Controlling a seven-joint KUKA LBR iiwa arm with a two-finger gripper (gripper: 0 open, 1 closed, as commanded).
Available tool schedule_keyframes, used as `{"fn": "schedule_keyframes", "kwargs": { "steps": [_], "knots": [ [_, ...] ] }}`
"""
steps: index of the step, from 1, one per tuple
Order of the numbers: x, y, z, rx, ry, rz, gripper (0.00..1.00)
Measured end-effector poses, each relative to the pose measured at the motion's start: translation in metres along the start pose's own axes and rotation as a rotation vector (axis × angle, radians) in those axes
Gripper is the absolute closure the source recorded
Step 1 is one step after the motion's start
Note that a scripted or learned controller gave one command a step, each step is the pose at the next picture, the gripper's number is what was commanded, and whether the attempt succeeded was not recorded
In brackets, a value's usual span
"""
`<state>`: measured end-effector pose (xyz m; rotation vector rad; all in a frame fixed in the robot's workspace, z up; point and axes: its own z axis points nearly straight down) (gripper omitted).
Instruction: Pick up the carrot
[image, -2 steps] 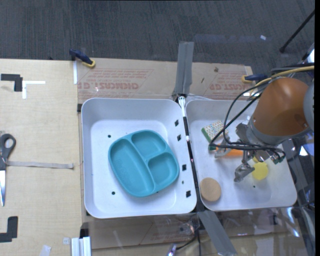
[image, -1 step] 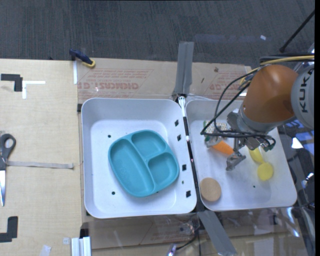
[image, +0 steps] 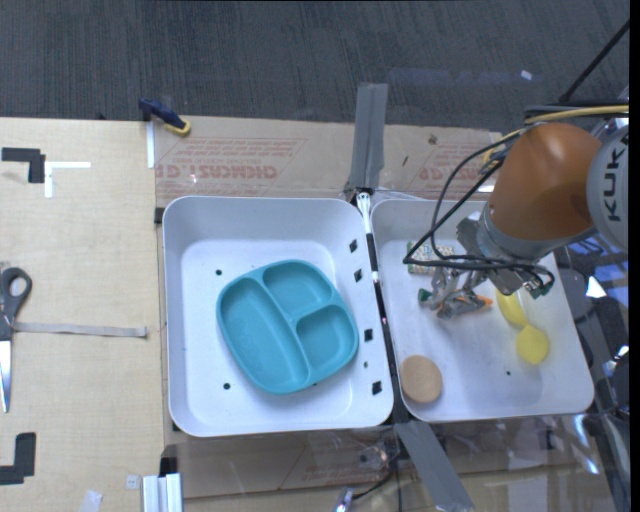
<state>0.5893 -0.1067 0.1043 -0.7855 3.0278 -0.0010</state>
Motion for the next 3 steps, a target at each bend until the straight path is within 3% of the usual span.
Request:
{"fn": "schedule_keyframes", "kwargs": {
  "steps": [1, 2, 3],
  "knots": [
    [0.044, -0.068, 0.010, 0.000, 0.006, 0.036, 1.00],
    [0.050, -0.046, -0.129, -0.001, 0.007, 0.103, 1.00],
    [0.033, -0.068, -0.218, 0.000, 0.006, 0.155, 1.00]
  ]
}}
